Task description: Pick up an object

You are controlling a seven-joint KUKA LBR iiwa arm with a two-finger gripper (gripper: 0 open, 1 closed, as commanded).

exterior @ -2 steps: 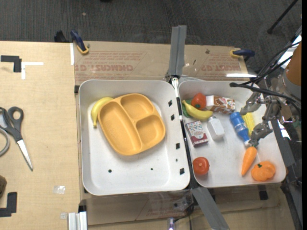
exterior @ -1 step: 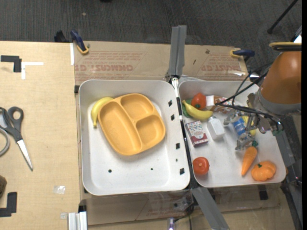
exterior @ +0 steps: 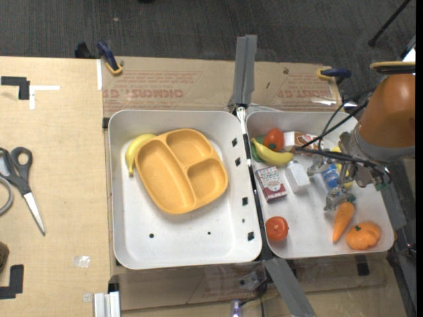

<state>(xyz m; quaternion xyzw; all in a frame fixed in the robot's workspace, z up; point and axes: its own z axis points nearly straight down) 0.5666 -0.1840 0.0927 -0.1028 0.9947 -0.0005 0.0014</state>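
Note:
The right bin (exterior: 310, 246) holds a red tomato (exterior: 277, 228), an orange carrot (exterior: 342, 220), a small orange pumpkin (exterior: 363, 236), a red-and-white carton (exterior: 271, 182), a white block (exterior: 297, 177), a banana (exterior: 271, 154), another red tomato (exterior: 273, 139) and a brown packet (exterior: 305, 139). My gripper (exterior: 336, 189) hangs low in this bin, just above the carrot's top end and beside a blue-and-white item (exterior: 328, 175). The arm's orange band (exterior: 393, 107) is over the bin's far right corner.
The left bin (exterior: 132, 243) holds a yellow three-part plate (exterior: 178, 170) with a second banana (exterior: 135, 149) tucked at its far-left edge. Scissors (exterior: 23, 177) lie on the wooden bench to the left. Clamps (exterior: 109, 58) hold cardboard behind the bins.

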